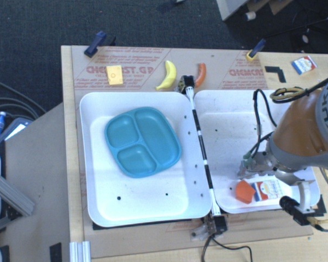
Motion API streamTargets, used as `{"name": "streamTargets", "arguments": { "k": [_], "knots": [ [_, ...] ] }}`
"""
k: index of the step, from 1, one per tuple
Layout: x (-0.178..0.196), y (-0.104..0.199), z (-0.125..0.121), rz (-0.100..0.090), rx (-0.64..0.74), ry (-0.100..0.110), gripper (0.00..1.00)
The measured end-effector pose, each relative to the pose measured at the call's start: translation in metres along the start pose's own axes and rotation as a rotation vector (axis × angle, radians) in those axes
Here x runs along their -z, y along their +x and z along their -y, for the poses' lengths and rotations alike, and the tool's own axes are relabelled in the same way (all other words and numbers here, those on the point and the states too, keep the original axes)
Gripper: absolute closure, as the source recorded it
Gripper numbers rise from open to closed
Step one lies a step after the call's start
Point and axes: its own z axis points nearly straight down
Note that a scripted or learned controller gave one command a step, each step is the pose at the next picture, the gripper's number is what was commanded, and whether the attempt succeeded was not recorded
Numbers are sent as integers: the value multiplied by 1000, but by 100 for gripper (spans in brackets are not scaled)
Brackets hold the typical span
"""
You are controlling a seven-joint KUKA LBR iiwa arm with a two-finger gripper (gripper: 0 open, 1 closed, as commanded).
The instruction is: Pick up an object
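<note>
Bench [71, 146], cardboard-topped, fills most of the frame. Two white bins side by side on it: left bin [98, 195] at centre, right bin [224, 113] at centre right.

Arm [306, 130], grey and orange, comes in from the right edge and sits over the right bin's lower right part. Gripper [255, 165] low at the arm's left side, over the bin floor. Cannot tell how the pincer is set; the wrist hides it.

Blue tray [143, 141], three compartments, lies flat in the upper half of the left bin, well apart from the arm.

Carton [269, 190], white with red and blue print, lies flat in the lower right bin, just below the gripper. Orange piece [244, 191] touches the carton's left end, near the bin's bottom rim.

Above the bins, on bare cardboard: banana [167, 75], orange sausage shape [200, 74], yellow block [115, 76].

Progress: nothing is seen lifted. Orange piece and carton both rest on the bin floor. Judgement: arm is placed near them, likely the candidates; closing, grasp and lift all remain.
</note>
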Motion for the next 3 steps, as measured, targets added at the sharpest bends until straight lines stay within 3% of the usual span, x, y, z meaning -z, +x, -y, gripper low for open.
{"name": "streamTargets", "arguments": {
  "k": [1, 2, 3],
  "knots": [
    [0, 0, 0, 0, 0, 0, 0],
    [-10, 8, 0, -1, 1, 2, 0],
    [0, 8, 0, -1, 0, 1, 100]
  ]
}}
